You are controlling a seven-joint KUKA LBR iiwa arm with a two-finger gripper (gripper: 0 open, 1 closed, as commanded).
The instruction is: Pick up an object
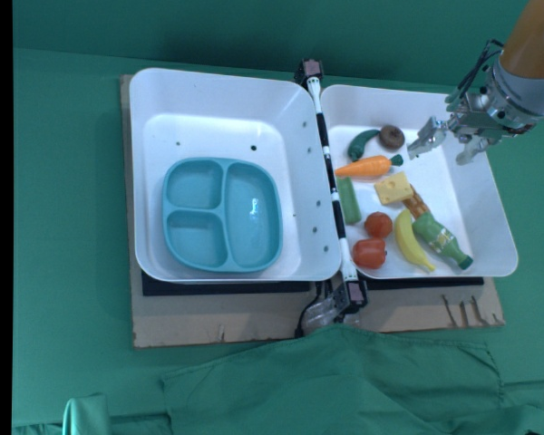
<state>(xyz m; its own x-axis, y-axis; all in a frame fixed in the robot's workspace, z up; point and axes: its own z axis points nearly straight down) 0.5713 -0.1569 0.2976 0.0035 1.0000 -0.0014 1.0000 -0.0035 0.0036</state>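
Note:
The right bin (486,208) holds toy food: an orange carrot (366,166), a green pepper (362,142), a brown doughnut (392,137), a yellow cheese wedge (393,188), a green cucumber (348,200), two red tomatoes (373,240), a yellow banana (412,242) and a green bottle (441,241). My gripper (448,144) hangs open over the bin's back right part, above bare floor, right of the doughnut and carrot. Nothing sits between its fingers.
The left bin (290,116) carries a teal divided plate (222,214). A black-and-white hinge bar (331,184) runs between the bins. Both bins rest on a brown board on green cloth, with folded cloth at the front.

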